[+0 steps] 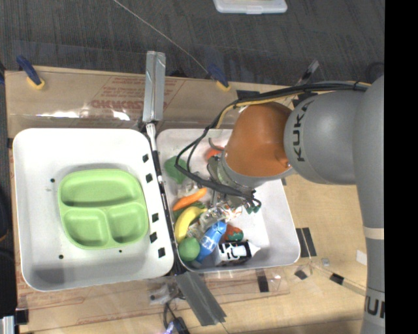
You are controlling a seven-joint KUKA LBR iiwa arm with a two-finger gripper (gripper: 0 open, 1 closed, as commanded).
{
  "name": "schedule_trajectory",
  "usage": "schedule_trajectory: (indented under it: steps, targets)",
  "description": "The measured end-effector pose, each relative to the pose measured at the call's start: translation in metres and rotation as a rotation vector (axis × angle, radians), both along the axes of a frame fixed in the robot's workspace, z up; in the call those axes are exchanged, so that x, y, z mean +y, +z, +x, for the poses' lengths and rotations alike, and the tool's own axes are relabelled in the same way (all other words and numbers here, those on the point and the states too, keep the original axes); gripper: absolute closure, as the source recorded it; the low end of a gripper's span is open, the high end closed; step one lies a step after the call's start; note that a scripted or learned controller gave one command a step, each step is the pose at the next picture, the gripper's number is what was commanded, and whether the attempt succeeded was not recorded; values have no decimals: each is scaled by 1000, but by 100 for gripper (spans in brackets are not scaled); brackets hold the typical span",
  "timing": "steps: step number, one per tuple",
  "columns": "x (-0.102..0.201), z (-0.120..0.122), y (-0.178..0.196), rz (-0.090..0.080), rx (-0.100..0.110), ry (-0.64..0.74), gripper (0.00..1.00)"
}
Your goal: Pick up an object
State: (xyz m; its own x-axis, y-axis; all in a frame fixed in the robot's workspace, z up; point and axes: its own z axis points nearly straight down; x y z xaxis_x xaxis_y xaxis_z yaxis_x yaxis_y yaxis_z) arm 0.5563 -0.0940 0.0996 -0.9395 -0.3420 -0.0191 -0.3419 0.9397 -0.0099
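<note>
The right bin (282,215) holds a heap of small objects: a yellow banana (185,220), a green ball (189,249), a blue item (211,237), an orange piece (191,196), a green piece (175,168) and a black-and-white item (234,251). The arm's orange band and wrist hang over this bin. My gripper (225,210) points down into the heap, just right of the banana and above the blue item. Its fingers are hidden among cables and clutter.
The left bin (32,196) holds a green three-compartment tray (102,207). A metal divider bar (153,85) runs between the bins. The grey arm fills the right side. A clear lid (250,5) lies beyond the bench.
</note>
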Motion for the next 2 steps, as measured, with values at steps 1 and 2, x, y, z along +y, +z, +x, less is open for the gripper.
schedule_trajectory:
  steps: [1,2]
  targets:
    - [3,26,-2,2,15,43,0]
    - [-4,-8,-1,3,4,-114,0]
